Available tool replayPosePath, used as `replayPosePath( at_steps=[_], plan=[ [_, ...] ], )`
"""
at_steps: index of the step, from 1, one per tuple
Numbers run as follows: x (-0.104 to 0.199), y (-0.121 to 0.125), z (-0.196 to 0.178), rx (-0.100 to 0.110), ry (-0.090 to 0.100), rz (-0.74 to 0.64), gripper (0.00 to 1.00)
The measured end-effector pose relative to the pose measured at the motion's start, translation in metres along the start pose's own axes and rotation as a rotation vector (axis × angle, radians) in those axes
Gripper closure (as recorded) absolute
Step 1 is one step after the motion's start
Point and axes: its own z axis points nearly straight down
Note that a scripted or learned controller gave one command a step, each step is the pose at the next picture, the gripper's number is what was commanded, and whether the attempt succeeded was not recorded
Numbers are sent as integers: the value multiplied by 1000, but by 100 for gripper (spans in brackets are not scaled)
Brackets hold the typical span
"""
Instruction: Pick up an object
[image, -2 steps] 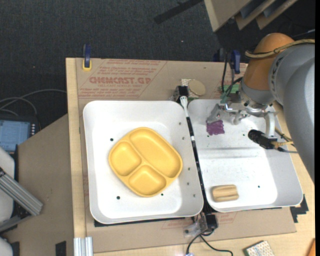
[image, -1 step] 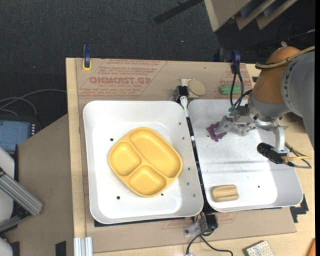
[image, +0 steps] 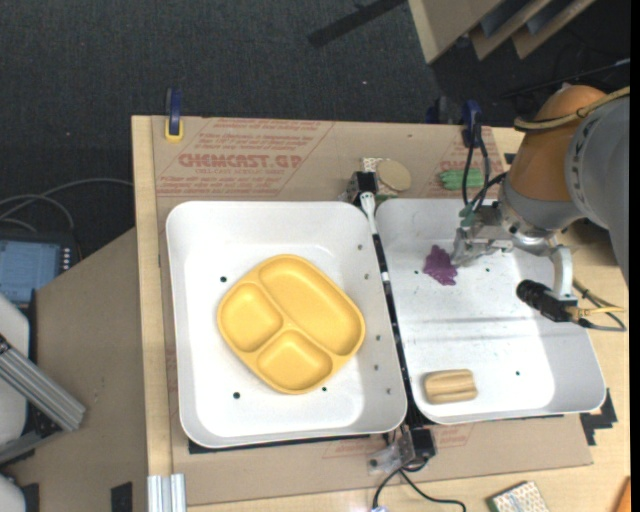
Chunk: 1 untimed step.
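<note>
Because your gripper (image: 468, 245) hangs low in the right bin (image: 500, 330) just right of the purple object (image: 439, 265), it looks lined up for that grab, though whether it is open or closed cannot be told.
</note>
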Motion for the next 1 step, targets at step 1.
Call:
replayPosePath(
  at_steps=[1],
  plan=[
    [0,0,1,1,0,0,0]
  ],
)
